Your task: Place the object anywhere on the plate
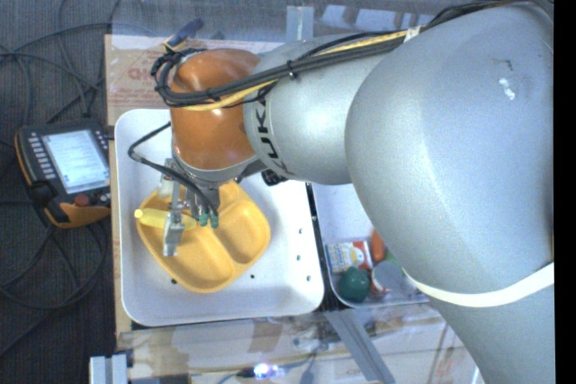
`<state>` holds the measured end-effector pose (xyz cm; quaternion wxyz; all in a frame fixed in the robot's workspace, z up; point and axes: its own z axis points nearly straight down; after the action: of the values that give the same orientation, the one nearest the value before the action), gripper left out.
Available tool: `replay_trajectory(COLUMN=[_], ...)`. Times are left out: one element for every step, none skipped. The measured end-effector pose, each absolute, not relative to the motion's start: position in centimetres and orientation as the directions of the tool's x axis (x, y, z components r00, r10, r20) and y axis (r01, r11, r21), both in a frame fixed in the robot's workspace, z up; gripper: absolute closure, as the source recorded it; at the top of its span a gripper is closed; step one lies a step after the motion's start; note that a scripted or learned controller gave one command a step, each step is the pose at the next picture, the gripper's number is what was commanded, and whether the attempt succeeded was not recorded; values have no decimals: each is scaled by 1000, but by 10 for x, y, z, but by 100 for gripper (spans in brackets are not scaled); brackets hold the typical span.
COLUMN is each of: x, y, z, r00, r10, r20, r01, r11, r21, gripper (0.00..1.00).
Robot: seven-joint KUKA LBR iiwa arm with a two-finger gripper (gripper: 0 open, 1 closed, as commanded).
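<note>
Now the grey arm with its orange band (pixel 211 108) hangs over the left white shallow bin (pixel 288 274); the two-finger gripper (pixel 187 218) is low above the yellow plastic plate with divided compartments (pixel 229 243), which lies in the middle of that bin, a little nearer to its front edge. Under the gripper, at the left rim of the plate, I see a long yellow piece (pixel 153 218), pale and thin; it is perhaps the object of the task, but it has almost the same colour as the plate, so I cannot say it with certainty; I also cannot tell if this piece rests on the plate or is carried. The wrist covers the claw from above; whether it is apart, together or clamped on something, I cannot tell.

In my judgement the step in hand is the placing itself, or the last descent before it; the gripper is already over the plate, so the travel seems done. The next move calls for a release only when the object is inside the rim and not on its edge, and then a straight lift, so the plate is not dragged.

In the right white bin (pixel 335 209), near its front edge, lie a dark green round thing (pixel 353 284), a small white packet (pixel 346 254) and an orange thing (pixel 376 245), close together; they are well apart from the plate.
</note>
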<state>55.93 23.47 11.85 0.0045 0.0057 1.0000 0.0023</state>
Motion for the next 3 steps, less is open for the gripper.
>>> replay_trajectory(x=[557,557,545], y=[234,234,232], z=[114,114,176], r00=[-1000,-1000,-998], r10=[11,11,-59], r20=[0,0,-2], r01=[11,11,-59], r11=[1000,1000,998], r21=[3,3,-1], gripper=[0,0,0])
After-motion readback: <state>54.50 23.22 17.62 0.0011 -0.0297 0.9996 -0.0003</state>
